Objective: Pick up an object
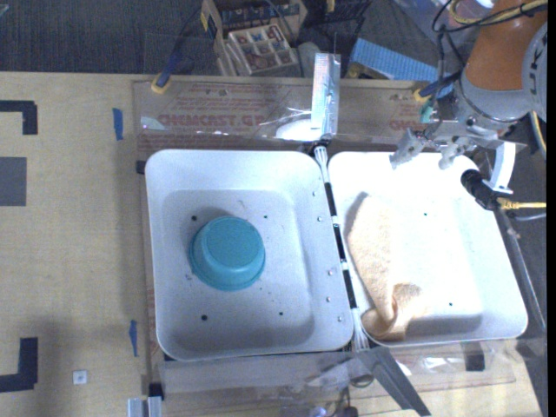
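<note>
Nothing is picked up yet. The gripper [432,150] hangs over the far edge of the right bin [486,259], near its far-right corner, and its fingers [405,152] look spread apart with nothing between them. Two candidates lie below. A tan cloth [380,259] sprawls along the left side of the right bin, its near end bunched against the front-left corner. A teal bowl [228,252] sits upside down near the middle of the left bin [165,189], well apart from the gripper. By my judgement the whole task is left: choosing a target, coming down onto it, closing and lifting. The cloth is the nearer thing; the bowl would call for a reach across the divider between the bins.
</note>
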Controlling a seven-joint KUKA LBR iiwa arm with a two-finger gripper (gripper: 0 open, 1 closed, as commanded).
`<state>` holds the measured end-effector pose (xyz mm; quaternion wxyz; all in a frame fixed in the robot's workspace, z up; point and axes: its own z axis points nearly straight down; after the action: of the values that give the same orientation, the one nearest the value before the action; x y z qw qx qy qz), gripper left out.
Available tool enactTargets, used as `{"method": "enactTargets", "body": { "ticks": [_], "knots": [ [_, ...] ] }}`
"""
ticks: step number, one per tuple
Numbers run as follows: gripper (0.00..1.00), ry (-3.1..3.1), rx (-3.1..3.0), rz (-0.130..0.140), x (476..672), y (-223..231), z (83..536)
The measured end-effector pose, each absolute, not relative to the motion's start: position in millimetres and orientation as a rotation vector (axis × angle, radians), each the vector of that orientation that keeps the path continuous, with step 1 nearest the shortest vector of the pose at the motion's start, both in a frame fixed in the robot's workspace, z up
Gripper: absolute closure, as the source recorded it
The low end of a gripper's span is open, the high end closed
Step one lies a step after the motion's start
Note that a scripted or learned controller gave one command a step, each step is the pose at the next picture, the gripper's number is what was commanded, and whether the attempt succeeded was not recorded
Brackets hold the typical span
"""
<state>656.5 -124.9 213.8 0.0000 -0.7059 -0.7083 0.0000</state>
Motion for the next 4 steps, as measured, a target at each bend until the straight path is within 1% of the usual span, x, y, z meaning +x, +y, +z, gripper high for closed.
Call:
{"method": "enactTargets", "body": {
  "ticks": [1,2,3,4],
  "knots": [
    [0.00,-2.413,-2.012,0.001,633.0,-149,191],
    [0.00,-2.382,-2.048,0.000,582.3,-120,170],
    [0.00,-2.312,-2.132,-0.001,636.4,-186,128],
    [0.00,-2.249,-2.192,0.000,553.0,-170,187]
  ]
}}
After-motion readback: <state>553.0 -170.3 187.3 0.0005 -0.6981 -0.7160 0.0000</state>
